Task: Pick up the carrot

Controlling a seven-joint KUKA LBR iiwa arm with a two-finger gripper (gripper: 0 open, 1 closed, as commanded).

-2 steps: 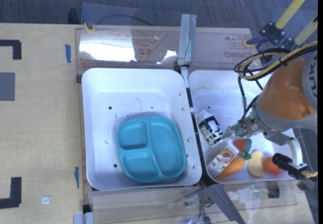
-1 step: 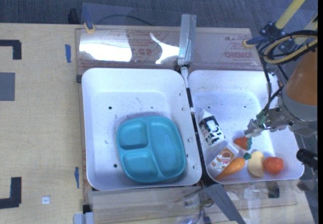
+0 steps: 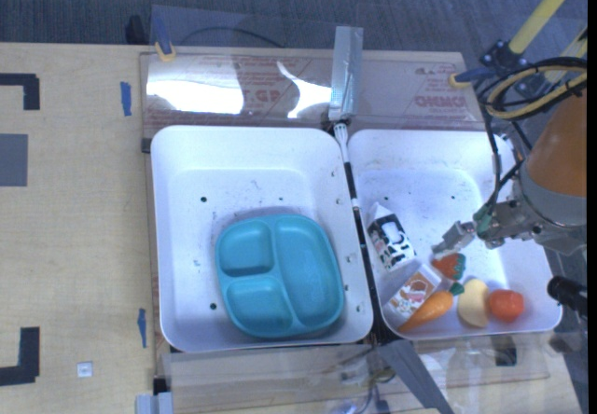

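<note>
Camera view:
- Two shallow white bins are seen side by side on the bench: the left bin [image 3: 177, 216] and the right bin [image 3: 410, 156].
- A teal divided plate [image 3: 278, 277] with three compartments is lying in the left bin, toward its near edge.
- The carrot [image 3: 430, 309] is found in the right bin near its front wall, lying on its side at a slant, its orange body partly resting against a small snack packet [image 3: 410, 292].
- A black-and-white carton [image 3: 389, 240] is lying near the right bin's left wall, just behind the packet.
- A small red piece like a strawberry [image 3: 450, 264] is placed just behind the carrot; a pale yellow fruit [image 3: 474, 301] and a red tomato [image 3: 506, 304] are set just to the carrot's right.
- The gripper [image 3: 464, 233] is held low over the right bin, behind the strawberry and apart from the carrot.
- How far its fingers are parted cannot be told, and nothing is seen between them.
</note>
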